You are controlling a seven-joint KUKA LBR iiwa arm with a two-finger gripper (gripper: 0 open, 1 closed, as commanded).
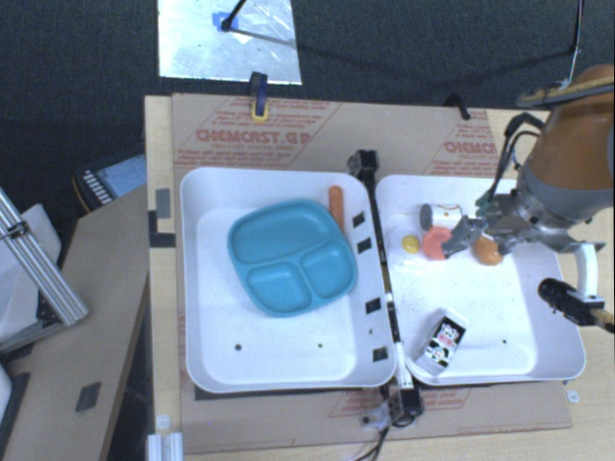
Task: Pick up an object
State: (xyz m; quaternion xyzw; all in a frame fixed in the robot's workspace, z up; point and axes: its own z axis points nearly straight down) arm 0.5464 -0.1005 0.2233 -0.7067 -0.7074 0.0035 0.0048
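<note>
My gripper [483, 236] hangs over the upper middle of the right bin [553, 353], and it looks open. One dark finger [459, 238] points left toward a pink-red object [436, 246]. An orange ball [489, 252] shows in the gap between the fingers; I cannot tell if they touch it. A small yellow piece [411, 245] lies left of the pink one. Behind them is a white cup [443, 215] on its side. A black-and-white box [442, 342] rests near the bin's front left corner.
The left bin [207, 334] holds a blue divided plate [291, 255] and an orange carrot-like stick [335, 203] at its back right. A black divider rail [377, 257] runs between the bins. The arm's grey and orange wrist [577, 161] looms over the right bin's back right.
</note>
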